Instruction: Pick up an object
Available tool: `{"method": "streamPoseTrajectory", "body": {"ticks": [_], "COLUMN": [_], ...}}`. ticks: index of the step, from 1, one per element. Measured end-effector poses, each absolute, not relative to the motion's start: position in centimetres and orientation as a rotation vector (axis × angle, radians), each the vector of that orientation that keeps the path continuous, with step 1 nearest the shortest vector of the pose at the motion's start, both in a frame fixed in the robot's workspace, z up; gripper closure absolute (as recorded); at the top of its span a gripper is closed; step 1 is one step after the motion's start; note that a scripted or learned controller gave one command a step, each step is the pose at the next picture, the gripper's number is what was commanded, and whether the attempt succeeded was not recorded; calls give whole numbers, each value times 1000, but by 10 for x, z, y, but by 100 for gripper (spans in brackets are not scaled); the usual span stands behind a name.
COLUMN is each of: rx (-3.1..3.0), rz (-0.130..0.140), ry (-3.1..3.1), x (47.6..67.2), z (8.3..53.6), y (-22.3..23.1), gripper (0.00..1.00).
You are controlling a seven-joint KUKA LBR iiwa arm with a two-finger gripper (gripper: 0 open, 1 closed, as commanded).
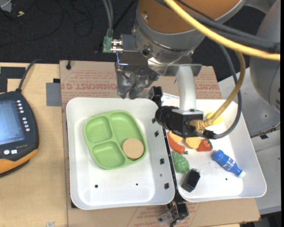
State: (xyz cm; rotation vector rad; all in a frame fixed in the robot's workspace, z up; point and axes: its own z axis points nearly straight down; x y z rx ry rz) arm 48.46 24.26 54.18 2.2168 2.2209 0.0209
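Lying in the right bin (248,186), just beside the centre wall, are several small things. A blue bottle (226,161) with a white cap is on its side, its label too small to read. A black block (191,179) with rounded corners sits near the front rim, and a knobbly green lump (180,163) is just behind it. A glossy red-orange piece (176,145) and an orange-and-red piece (201,144) lie close together, partly under the robot's hardware.

The left bin (85,193) is smooth white plastic with rounded corners. It holds a lime-green plate (97,126) moulded into three compartments. A flat tan disc (133,148), matt like a biscuit, rests in the compartment nearest the centre wall.

The tool (132,86), grey metal, hangs over the back rim of the left bin, touching none of these things. Whether it is wide or narrow I cannot tell.

Brown cardboard (85,74) lies beneath both bins. Red print runs along it behind the left bin, upside down from here and not surely legible.

On the pale worktop (28,197) to the left lies a grey pendant (9,131) with an orange underside, a bluish screen and a column of small buttons.
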Motion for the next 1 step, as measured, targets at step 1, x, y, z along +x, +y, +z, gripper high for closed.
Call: {"method": "streamPoseTrajectory", "body": {"ticks": [1], "rx": [2228], "rz": [-16], "ry": [2220], "x": [475], "z": [475], "y": [188], "gripper": [100]}}
